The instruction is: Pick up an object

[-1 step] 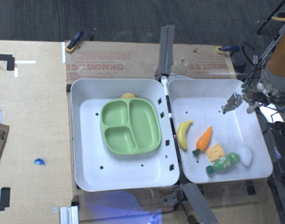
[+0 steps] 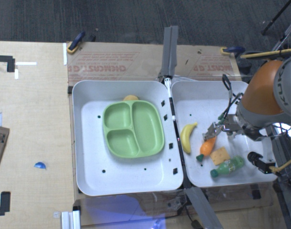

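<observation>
Setting: lying under everything, a pale wooden bench point(image 2: 31, 128) with a sheet of printed cardboard point(image 2: 135, 61) spread beneath the bins – dark carpet running along the top.
Carrot: resting in the right bin point(image 2: 197, 168), a small orange carrot point(image 2: 207, 147) with its green end pointing down-left; sitting in the bin's middle, right under the gripper.
Gripper: hanging over the carrot's upper end, the gripper point(image 2: 213, 133) reaching in from the right; jaws standing slightly apart, tips touching or nearly touching the carrot, with nothing seen clamped between them.
Arm: bulking in at the right edge, the grey arm with its orange band point(image 2: 262, 92) above the wrist.
Banana: lying just left of the carrot, a yellow banana point(image 2: 186, 136), curved, close to the bin's left wall.
Yellow block: sitting just right of and below the carrot, a small yellow block point(image 2: 219, 155), touching or nearly touching it.
Green bottle: lying on its side below the block, a green bottle point(image 2: 227, 167) near the bin's lower rim.
Left bin: holding, inside the left bin point(image 2: 83, 142), a green divided tray point(image 2: 134, 128) with three compartments – a bit of something yellow point(image 2: 130, 98) peeking from behind its far edge.
Bench extras: lying well off to the left on the wood, a small blue object point(image 2: 39, 165); clipped at the cardboard's top-left corner, a blue and yellow clamp point(image 2: 76, 40).
</observation>
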`<state>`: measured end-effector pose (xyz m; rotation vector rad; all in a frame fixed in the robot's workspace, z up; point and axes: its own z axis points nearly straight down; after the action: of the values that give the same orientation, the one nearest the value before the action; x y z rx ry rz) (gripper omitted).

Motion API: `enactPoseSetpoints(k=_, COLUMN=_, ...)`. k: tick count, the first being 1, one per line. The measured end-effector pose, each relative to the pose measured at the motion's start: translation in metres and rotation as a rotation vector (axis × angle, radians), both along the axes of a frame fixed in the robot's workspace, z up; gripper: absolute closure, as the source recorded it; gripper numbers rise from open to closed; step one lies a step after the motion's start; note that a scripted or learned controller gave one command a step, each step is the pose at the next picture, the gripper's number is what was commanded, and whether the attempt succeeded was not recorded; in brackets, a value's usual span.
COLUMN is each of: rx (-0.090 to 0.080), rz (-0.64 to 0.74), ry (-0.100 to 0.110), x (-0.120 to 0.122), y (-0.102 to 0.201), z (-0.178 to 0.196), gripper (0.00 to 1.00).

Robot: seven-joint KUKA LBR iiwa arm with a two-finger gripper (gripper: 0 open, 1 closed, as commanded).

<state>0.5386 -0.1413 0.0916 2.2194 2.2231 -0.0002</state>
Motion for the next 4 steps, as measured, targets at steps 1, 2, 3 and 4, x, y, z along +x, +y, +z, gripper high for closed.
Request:
enactPoseSetpoints(k=1, rx=0.0, rz=-0.003, ry=0.001, x=0.0, y=-0.001, z=0.008, gripper=1.0)
enactPoseSetpoints(k=2, rx=-0.001, rz=0.158, ry=-0.001, x=0.039, y=0.019, z=0.023, gripper=1.0)
enactPoseSetpoints(k=3, rx=-0.001, rz=-0.1, ry=0.002, x=0.034, y=0.085, z=0.099, gripper=1.0)
enactPoseSetpoints(k=4, rx=-0.001, rz=-0.089, ry=0.004, x=-0.001, y=0.038, z=0.064, gripper=1.0)
